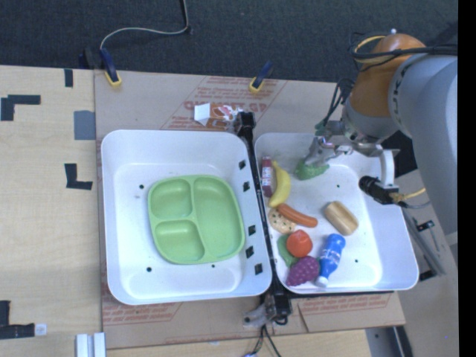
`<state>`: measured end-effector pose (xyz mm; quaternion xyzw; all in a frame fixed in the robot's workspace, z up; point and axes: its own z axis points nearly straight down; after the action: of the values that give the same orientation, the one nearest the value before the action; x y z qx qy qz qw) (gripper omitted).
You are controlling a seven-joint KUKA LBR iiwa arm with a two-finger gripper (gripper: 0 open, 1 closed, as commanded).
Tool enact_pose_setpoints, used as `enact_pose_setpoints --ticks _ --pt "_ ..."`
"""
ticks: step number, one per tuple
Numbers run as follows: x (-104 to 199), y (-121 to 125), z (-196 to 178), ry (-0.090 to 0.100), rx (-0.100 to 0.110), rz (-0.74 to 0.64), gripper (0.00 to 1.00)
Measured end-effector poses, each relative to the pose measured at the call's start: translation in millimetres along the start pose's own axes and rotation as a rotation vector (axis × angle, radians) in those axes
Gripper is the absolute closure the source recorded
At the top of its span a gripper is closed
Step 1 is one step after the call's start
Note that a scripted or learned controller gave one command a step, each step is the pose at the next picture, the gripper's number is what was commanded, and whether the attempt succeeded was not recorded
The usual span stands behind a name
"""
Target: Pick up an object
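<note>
The arm bends in from three o'clock, claw (318,155) touching a green item (311,171); grip indiscernible.

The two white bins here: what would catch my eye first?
Probably the bright green divided tray lying alone in the left bin. Next, the right bin with its cluster of toy food: a banana, a tomato, purple grapes. At its far edge the grey arm's end effector sits right over a green item.

Glossy white plastic bins (123,155), matt green plastic tray (197,218), wood-grain bench (44,222)
</note>
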<state>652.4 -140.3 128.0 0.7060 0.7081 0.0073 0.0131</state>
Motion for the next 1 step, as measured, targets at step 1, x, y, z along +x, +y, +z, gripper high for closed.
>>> enact_pose_setpoints --ticks 1 --pt "-0.2 -3.2 4.8 0.0 0.011 0.0 0.0"
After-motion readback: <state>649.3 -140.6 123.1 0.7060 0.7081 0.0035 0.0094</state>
